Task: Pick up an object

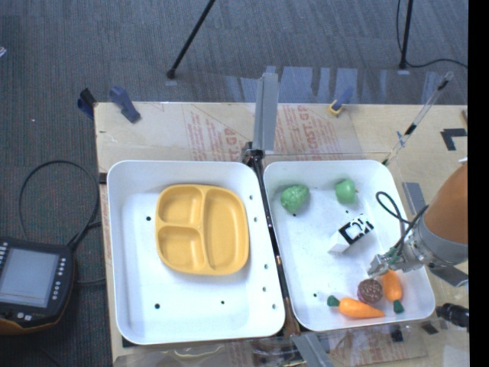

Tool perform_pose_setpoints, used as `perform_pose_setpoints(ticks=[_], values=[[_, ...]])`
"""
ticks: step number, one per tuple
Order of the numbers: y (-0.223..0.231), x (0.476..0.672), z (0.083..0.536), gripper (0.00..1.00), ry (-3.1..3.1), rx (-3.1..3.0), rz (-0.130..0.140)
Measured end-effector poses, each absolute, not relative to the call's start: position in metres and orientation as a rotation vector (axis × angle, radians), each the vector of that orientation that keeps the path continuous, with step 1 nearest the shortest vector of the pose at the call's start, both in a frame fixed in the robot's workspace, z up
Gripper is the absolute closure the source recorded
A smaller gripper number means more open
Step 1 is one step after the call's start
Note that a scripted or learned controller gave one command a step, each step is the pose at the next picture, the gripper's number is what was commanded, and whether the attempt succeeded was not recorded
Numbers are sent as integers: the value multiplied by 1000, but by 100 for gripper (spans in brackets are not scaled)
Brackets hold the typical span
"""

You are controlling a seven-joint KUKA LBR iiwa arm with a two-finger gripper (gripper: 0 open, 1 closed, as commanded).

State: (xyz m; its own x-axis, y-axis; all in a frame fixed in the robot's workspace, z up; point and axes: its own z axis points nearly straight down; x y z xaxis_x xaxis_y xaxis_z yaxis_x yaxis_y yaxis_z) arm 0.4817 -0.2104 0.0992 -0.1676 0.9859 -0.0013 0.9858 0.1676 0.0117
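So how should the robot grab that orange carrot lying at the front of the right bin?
Grip the carrot across its thick middle, coming straight down from above. It lies flat and long, left to right, so closing across the narrow width should hold best. The brown ball sits close behind it, so approach carefully.

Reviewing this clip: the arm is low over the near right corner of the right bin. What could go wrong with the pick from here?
1. The gripper is next to a tight cluster: a brown round object and two carrots. It may catch two at once or nudge them away.
2. The cluster lies near the right bin's wall, so a finger might hit it.
3. A black cable loop by the wrist could snag.
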Motion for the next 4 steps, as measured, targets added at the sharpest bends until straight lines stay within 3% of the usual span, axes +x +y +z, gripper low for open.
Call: perform_pose_setpoints(ticks=[1, 2, 3, 4], values=[[-212, 575, 84, 100, 2630, 1726, 1], [-169, 565, 113, 100, 2629, 1726, 2], [-165, 635, 182, 100, 2382, 2050, 0], [-165, 634, 180, 0, 2385, 2051, -3]])
